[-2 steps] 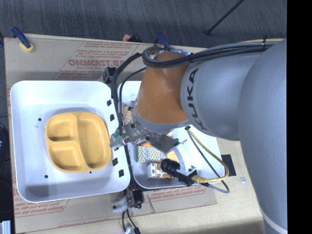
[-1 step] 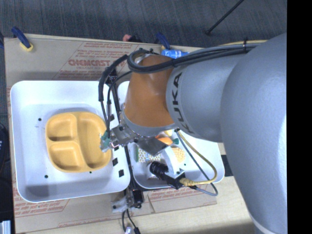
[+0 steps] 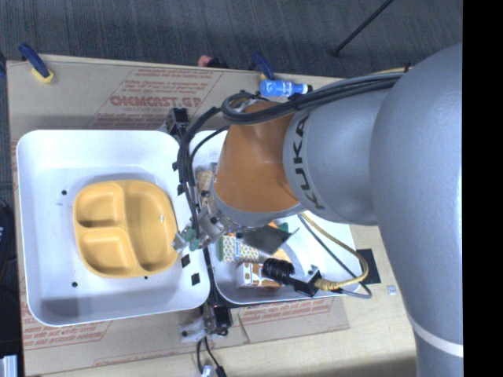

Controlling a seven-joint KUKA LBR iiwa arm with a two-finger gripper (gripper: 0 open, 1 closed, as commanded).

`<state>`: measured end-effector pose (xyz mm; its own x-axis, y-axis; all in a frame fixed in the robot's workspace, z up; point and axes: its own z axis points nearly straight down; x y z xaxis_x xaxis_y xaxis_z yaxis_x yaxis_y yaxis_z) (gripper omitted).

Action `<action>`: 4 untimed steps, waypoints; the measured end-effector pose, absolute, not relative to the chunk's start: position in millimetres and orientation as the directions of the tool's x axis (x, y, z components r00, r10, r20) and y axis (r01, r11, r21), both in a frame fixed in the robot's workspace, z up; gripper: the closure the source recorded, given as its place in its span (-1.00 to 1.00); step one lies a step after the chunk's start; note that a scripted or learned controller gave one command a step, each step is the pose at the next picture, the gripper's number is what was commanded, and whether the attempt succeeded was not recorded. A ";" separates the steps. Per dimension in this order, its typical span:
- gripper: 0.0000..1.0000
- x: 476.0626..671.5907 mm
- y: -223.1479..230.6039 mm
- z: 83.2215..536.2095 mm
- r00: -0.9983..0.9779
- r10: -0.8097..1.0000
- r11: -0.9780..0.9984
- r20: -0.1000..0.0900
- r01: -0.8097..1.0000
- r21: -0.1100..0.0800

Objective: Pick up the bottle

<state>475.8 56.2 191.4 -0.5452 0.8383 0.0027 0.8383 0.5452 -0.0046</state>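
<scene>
The grey arm with its orange band point(image 3: 251, 163) reaches in from the right and hangs over the right bin point(image 3: 346, 289), covering most of it. Below the band, the gripper point(image 3: 195, 236) sits low at the wall between the two bins, next to the yellow tray's right edge. Under the arm I make out a patterned packet point(image 3: 234, 250), an orange-brown packet point(image 3: 258, 276) and a bit of something green point(image 3: 283, 228). I cannot pick out a bottle among these items; the arm hides the remainder of that bin.
A yellow divided tray point(image 3: 124, 228) lies in the left bin point(image 3: 47, 171). Cables point(image 3: 330, 277) loop from the wrist over the right bin's front. Blue clamps point(image 3: 38, 63) hold the cardboard at the back edge.
</scene>
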 end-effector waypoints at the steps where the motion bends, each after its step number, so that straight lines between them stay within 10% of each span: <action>1: 1.00 477.1 -18.7 237.1 -0.805 0.593 0.805 -0.001 0.593 0.000; 2: 1.00 475.5 27.8 191.2 -0.628 0.779 0.628 0.004 0.779 -0.005; 3: 1.00 480.8 -13.6 267.9 -0.729 0.684 0.729 0.000 0.684 -0.001; 4: 1.00 475.8 13.3 191.3 -0.906 0.423 0.906 0.004 0.423 -0.002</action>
